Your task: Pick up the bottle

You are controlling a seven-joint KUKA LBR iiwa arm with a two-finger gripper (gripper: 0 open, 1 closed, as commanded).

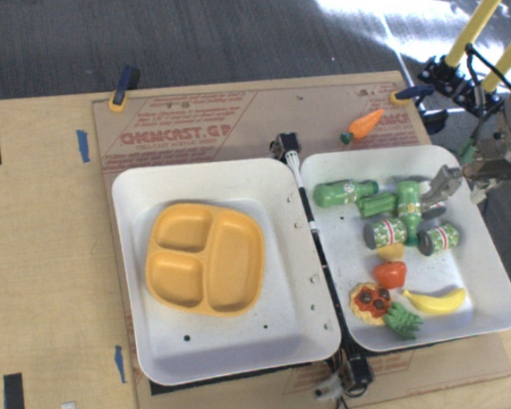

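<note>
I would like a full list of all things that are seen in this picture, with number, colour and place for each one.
bins: 2, white, side by side on the bench
divided plate: 1, yellow, in the left bin
bottles: 3, green, back of the right bin
cans: 2, green and white with red, middle of the right bin
tomato: 1, red, right bin
banana: 1, yellow, front of the right bin
broccoli: 1, green, front of the right bin
pizza slice: 1, yellow and red, beside the broccoli
carrot: 1, orange, on the cardboard behind the right bin
gripper: 1, grey, over the right bin near the bottles
</note>
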